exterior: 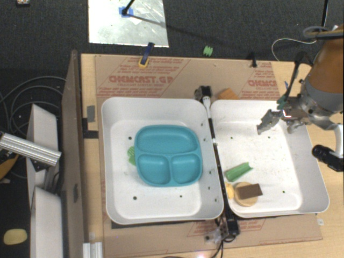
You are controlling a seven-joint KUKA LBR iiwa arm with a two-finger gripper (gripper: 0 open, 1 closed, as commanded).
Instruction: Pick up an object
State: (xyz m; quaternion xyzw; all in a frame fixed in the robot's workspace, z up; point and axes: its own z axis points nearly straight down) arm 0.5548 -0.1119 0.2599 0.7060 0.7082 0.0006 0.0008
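The gripper (267, 124) hangs over the right bin (309, 160) toward its two o'clock corner; whether it is clenched, I cannot tell. A green block (238, 171) and brown piece (248, 192) lie near the seven o'clock edge, bare floor between.

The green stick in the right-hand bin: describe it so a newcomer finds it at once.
Start at the right bin, then go to its near-left corner by the divider. The green stick lies tilted just above the round tan and brown piece; it alone there is long, thin and green.
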